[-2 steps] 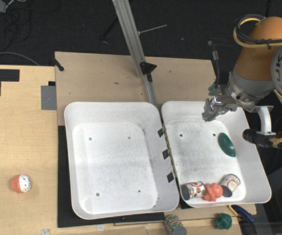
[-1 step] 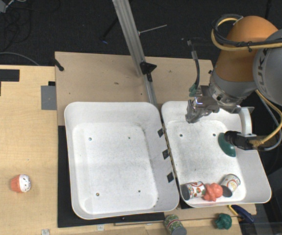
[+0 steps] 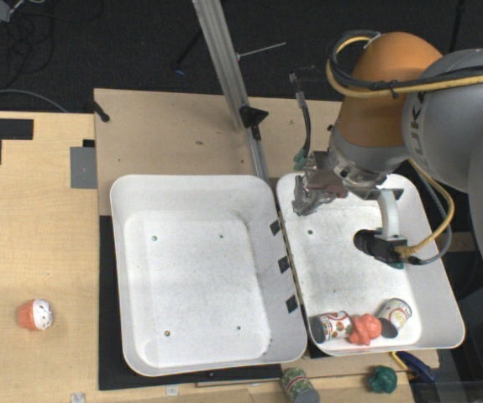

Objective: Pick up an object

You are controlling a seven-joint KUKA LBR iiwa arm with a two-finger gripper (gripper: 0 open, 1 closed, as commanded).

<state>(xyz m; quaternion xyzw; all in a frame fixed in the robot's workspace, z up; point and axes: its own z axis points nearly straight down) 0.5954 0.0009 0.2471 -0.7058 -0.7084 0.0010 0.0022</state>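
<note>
Hanging low over the far left corner of the right bin (image 3: 443, 309), the jaws were seen at the end of the arm (image 3: 392, 82), well apart from anything that could be picked. Whether they were spread or pressed together could not be told, since the dark metal there blurred into one mass; nothing was seen between them.

The likely objects were gathered along the near rim of that bin: a red-and-white can (image 3: 332, 327) on its side, a red lump (image 3: 364, 330) touching it, and a tan can (image 3: 395, 316) just beside the lump.

Several failures were judged possible. A closure made at the present spot would probably catch only bare bin floor. A descent on the cluster could be spoiled by the crowding, with one piece nudged aside or two caught at once. The cans, being round and lying down, could be rolled away or squeezed out of a grip. The nearness of the rim could also cause the bin wall to be struck.

A black fitting (image 3: 380, 244) with a yellow cable, lying over the bin below the wrist, could not be identified. A green thing (image 3: 382, 379) and a small can (image 3: 296, 384) on the surface (image 3: 23, 225) were cut off by the lower edge.
</note>
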